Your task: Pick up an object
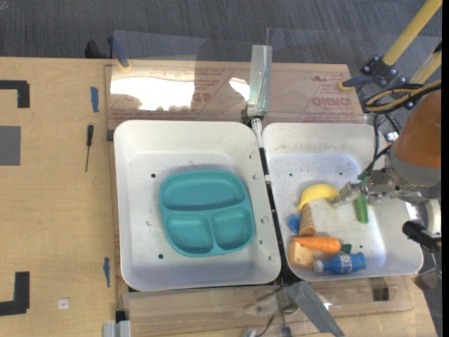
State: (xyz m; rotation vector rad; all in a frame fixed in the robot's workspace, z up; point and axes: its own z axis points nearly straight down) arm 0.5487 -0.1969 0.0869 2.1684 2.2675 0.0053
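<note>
The right bin (393, 258) holds several toy items: a yellow banana (319, 192), an ice-cream cone (307, 220), an orange carrot (319, 244), a tan bread piece (300, 255), a blue bottle (344, 263) and a small blue piece (294, 223). A green stick-shaped object (362, 209) lies upright in the image at the bin's right side. My gripper (354, 192) reaches in from the right, low over the bin, and its tip overlaps the top of the green object. Whether the green object is gripped cannot be made out.
The left bin (133, 188) carries a teal divided plate (205, 211). A ridge (265, 181) separates the two bins. Yellow and black cables (393, 93) hang near the arm at the upper right. A clear panel (259, 76) stands behind the bins.
</note>
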